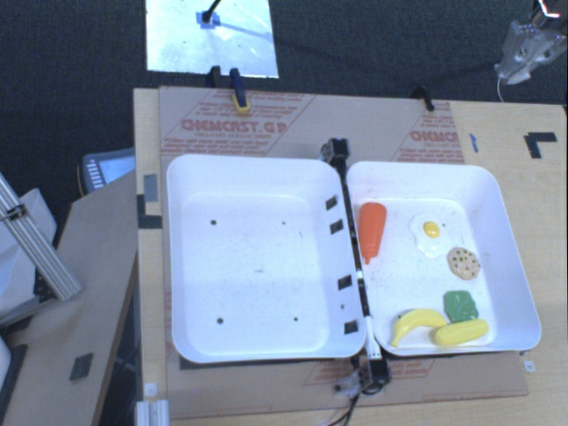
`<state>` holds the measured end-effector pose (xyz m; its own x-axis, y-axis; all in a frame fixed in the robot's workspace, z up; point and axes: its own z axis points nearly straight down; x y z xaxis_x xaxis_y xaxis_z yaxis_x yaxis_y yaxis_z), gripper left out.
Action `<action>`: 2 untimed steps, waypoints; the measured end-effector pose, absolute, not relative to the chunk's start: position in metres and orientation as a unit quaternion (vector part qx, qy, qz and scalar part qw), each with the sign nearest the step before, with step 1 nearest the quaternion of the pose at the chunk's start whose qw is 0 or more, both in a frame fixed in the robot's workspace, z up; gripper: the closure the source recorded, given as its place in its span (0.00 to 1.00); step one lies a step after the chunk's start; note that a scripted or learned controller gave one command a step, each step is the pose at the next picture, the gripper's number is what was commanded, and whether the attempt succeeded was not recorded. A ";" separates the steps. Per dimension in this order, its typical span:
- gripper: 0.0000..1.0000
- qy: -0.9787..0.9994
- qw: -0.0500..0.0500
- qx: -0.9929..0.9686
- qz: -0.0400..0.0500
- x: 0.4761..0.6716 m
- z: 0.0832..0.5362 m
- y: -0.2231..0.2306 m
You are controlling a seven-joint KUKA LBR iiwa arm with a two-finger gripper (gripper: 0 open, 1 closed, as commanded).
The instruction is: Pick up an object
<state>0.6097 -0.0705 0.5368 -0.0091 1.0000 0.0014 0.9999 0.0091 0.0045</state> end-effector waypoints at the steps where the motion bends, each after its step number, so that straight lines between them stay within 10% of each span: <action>1: 1.00 0.710 0.003 0.704 0.002 0.611 0.548 -0.074; 2: 1.00 0.711 0.005 0.703 0.003 0.612 0.559 -0.074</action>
<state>0.6115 -0.0739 0.5588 -0.0115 0.9999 -0.0029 0.9999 0.0115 0.0107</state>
